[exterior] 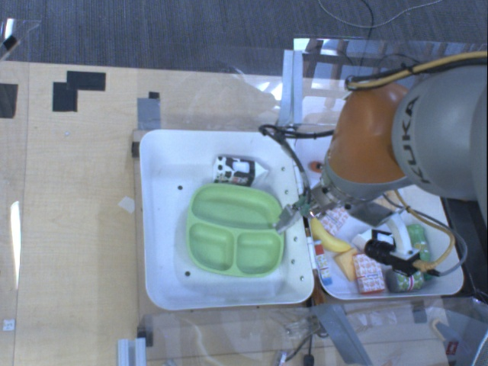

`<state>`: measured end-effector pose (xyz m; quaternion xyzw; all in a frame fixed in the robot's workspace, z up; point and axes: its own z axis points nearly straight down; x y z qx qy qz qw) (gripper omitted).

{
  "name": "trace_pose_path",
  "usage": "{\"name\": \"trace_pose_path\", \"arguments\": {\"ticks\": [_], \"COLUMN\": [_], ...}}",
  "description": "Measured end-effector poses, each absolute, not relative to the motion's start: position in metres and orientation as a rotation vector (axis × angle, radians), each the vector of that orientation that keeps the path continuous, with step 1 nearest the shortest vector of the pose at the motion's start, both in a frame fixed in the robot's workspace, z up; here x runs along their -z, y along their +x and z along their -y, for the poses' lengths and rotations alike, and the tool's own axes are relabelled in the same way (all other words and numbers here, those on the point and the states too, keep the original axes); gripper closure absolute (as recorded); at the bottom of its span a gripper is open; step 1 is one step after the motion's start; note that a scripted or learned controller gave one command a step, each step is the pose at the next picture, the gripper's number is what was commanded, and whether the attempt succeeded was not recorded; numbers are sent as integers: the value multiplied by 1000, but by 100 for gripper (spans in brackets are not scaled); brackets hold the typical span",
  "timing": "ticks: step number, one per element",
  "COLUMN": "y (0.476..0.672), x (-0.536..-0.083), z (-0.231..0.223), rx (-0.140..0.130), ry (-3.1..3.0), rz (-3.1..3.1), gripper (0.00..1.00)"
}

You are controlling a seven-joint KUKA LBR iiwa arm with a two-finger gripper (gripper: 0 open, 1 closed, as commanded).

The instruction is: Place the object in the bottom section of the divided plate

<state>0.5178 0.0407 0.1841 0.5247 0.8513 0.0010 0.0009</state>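
gripper [292, 215]: centre-right of frame, low over the right rim of the left bin [152, 227], right at the right edge of the green divided plate [191, 239]. Open or closed: can't tell, wrist blocks the view. Can't tell if it grips anything either. Orange band [366, 139] and grey arm [450, 128] come in from upper right.

Plate lies flat, mid left bin. 1 wide section along the top, 2 smaller ones side by side along the bottom.

Object = b/w packet [232, 171], in left bin just above the plate's top rim, outside the plate. Touching the rim or not: can't tell.

Right bin [396, 294], lower right of frame:
- banana [332, 237] just right of gripper
- red/white printed packet [334, 219] above it, partly under the wrist
- yellow block [347, 264] below banana
- red/white box [369, 274] touching the block's right side
- white tube [324, 265] along the bin's left wall
- green container [416, 239] further right

Bench: black patches [76, 90] upper left.
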Motion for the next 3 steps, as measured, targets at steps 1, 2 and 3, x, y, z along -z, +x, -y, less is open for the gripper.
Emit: {"name": "trace_pose_path", "arguments": {"ticks": [1,2,3], "y": [520,528,500], "x": [-193,-184,-184], "z": [-41,24,81], "rx": [-6,-3,-2], "ry": [1644,1839,1764], "rz": [-2673,-2543,-2596], "gripper": [100,100,100]}}
